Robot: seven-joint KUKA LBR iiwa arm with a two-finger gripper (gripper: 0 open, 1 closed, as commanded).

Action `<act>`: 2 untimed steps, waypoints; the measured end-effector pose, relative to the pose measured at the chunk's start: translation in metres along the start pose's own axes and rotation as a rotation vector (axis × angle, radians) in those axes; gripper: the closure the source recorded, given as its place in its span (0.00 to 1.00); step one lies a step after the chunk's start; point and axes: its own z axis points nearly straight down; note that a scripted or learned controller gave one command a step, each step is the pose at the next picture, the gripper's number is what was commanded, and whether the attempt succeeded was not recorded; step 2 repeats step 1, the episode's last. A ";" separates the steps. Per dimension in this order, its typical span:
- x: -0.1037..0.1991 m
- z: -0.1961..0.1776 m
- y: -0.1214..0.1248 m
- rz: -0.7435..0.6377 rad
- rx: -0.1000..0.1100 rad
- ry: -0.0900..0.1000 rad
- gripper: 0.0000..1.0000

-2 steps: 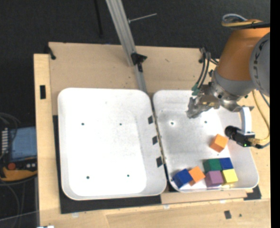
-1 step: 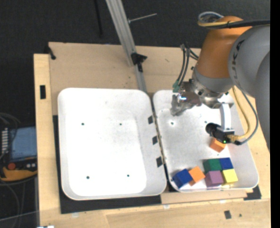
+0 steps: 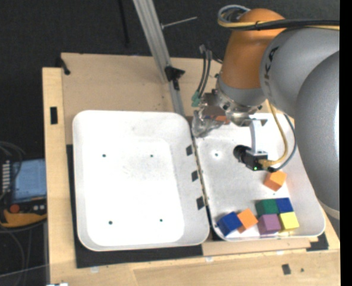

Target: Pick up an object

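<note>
A grey KUKA arm (image 3: 301,94) with an orange band (image 3: 247,46) reaches in from the right over the desk (image 3: 122,85), its bulk covering the far right corner of the right-hand white bin (image 3: 224,177). The end effector (image 3: 207,119) sits low over that bin's far left corner, near the divide between the two bins; it shows as a blur of metal and cable, and whether it is open, closed or gripping anything cannot be told. A small orange patch beside it is too indistinct to name.

The blocks lie well apart from it, toward the bin's near end. An orange cube (image 3: 275,180) rests alone, tilted, just below a black fitting with a green light (image 3: 251,157). Along the near wall sit a blue cube (image 3: 229,222), a second orange cube (image 3: 247,218), a purple cube (image 3: 269,223), a yellow cube (image 3: 289,220), a green cube (image 3: 266,207) and a second blue cube (image 3: 283,205), packed close together.

The left-hand white bin (image 3: 134,177) shows four small dark dots. A slanted metal rail (image 3: 155,40) crosses the desk's far side. A blue device (image 3: 27,180) with cables lies off the desk's left edge, partly cut off.
</note>
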 end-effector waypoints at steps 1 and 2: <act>0.054 0.008 0.001 0.002 0.004 -0.001 1.00; 0.054 0.008 0.001 0.002 0.004 -0.001 1.00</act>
